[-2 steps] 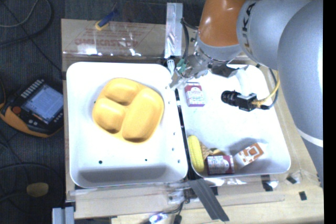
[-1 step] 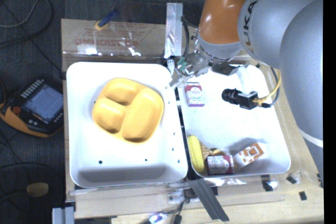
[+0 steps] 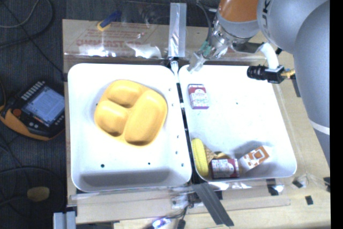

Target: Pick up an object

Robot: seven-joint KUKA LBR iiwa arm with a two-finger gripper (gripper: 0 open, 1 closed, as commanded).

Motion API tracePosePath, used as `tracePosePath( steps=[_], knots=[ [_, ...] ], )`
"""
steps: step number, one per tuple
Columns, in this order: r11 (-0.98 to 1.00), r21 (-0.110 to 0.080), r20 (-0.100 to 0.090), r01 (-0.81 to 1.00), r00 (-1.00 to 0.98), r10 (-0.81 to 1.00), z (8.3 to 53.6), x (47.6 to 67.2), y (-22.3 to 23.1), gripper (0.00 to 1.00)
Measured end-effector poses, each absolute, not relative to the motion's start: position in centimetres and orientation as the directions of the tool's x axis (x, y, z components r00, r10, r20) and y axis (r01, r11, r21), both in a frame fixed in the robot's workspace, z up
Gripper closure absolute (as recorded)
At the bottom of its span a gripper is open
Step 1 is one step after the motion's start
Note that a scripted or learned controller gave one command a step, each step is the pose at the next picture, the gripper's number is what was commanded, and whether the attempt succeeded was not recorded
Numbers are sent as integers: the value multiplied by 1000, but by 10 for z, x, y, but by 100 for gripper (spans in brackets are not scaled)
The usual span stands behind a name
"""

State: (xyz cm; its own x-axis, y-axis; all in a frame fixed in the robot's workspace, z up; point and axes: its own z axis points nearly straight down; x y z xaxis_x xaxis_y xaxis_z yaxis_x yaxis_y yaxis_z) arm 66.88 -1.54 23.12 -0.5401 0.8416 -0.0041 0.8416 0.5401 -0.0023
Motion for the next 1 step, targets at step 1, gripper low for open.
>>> tracePosePath(
  steps=[1],
  knots=[
    [540, -2, -4, 842, -540, 842, 231, 669, -15, 0]
  ],
)
